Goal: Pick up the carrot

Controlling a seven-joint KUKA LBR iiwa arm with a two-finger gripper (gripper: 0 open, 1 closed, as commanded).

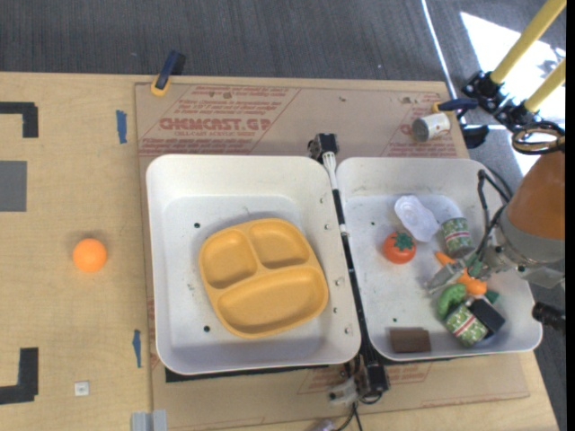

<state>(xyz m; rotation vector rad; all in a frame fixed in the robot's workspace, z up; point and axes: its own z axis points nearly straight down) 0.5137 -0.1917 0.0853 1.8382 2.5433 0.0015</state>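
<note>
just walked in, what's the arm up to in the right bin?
The KUKA arm is reaching in from the right, its tool low in the right bin over the cluttered pile. The carrot lies there among a tomato, cans and a brown block, right by the tool. No lift is visible. The left bin holds a yellow divided plate.

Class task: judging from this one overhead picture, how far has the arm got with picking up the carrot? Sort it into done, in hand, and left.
Done: the arm has reached into the right bin, and its tool sits low over the clutter.
In hand: the tool is right at the carrot, which lies among a can and other toys. A grasp cannot be confirmed.
Left: closing securely on the carrot and lifting it clear of the bin.
</note>
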